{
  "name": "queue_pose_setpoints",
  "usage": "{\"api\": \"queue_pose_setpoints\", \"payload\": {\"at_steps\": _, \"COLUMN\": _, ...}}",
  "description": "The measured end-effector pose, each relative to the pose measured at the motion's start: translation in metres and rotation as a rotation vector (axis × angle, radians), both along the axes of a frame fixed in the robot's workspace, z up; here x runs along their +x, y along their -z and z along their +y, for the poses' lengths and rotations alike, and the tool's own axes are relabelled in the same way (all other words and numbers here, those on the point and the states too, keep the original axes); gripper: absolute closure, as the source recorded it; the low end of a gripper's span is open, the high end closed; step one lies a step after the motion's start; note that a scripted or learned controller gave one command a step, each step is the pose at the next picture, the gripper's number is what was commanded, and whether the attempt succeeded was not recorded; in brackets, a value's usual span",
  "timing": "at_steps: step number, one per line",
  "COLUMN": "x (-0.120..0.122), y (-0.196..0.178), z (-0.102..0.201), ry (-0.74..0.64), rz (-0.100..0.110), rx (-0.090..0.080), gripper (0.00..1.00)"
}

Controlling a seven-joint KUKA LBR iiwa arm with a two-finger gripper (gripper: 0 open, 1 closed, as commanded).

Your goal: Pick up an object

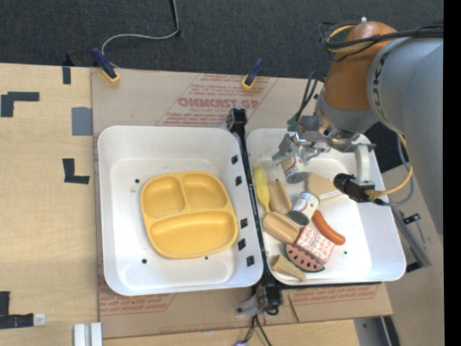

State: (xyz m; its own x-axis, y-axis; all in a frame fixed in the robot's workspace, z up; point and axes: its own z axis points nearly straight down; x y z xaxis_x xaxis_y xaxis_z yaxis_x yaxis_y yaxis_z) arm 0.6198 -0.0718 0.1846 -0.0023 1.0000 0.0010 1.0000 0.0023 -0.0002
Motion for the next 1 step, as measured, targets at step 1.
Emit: {"api": "queue_pose_setpoints", "payload": {"at_steps": 1, "x": -0.0848, "y": -0.0361, "z": 0.0377, "ry": 0.000, "rz": 0.001, "rx": 0.000, "gripper": 1.00}}
